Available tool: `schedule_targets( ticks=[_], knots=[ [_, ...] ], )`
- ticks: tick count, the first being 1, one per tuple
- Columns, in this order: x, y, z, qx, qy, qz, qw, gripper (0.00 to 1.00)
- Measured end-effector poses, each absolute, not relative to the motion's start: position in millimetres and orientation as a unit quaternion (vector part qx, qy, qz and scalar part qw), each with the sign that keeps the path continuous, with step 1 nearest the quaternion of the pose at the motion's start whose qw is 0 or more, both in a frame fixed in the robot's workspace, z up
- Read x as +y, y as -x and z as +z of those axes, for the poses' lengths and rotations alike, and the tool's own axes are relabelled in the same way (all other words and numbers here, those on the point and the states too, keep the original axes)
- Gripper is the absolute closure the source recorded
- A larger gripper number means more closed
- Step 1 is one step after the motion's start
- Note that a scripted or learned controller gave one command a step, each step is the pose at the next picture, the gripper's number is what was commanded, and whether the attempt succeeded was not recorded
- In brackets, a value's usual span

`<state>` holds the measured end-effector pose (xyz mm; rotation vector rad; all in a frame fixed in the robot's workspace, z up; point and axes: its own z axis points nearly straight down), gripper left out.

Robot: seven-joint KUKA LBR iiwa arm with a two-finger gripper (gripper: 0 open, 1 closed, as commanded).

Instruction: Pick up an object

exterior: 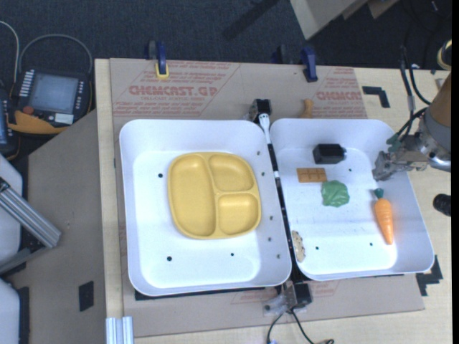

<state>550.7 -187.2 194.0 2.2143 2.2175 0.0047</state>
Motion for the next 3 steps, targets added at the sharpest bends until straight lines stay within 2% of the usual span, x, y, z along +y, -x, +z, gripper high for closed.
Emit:
schedule_targets(
  ticks=[1,2,3],
  knots=[
    [-185.9,-555.7,258.1,0.708,-0.707,0.0019,0.005,1.00],
    [-186.1,-556.6,275.4,0.708,-0.707,0.0009,0.003,1.00],
    [-135.8,-556.8,258.1,0.709,-0.705,-0.0002,-0.002,1.00]
  ],
)
